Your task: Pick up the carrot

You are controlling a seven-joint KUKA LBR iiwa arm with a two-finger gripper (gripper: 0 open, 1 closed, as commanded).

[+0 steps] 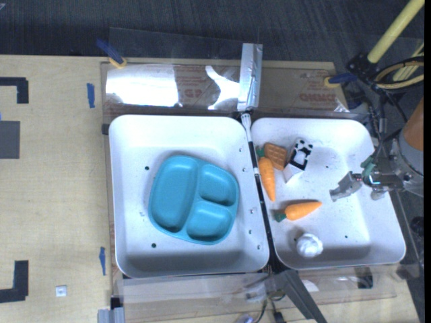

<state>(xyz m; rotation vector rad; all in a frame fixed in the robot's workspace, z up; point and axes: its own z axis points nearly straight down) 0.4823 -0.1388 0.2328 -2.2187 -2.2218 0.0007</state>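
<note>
The carrot (302,210), orange with a small green stub at its left end, lies almost level on the floor of the right bin (350,241). A second orange carrot-like piece (267,178) lies upright along that bin's left wall. My gripper (351,183) hangs over the right part of the same bin, to the right of the carrot and a little above it, apart from it. Nothing shows in its grasp.
The right bin also holds a brown waffle-like piece (275,153), a black-and-white object (300,155) and a whitish round object (309,245) near the front. A blue divided plate (194,198) fills the left bin (128,147). Cables and a yellow pole (397,25) stand at the back right.
</note>
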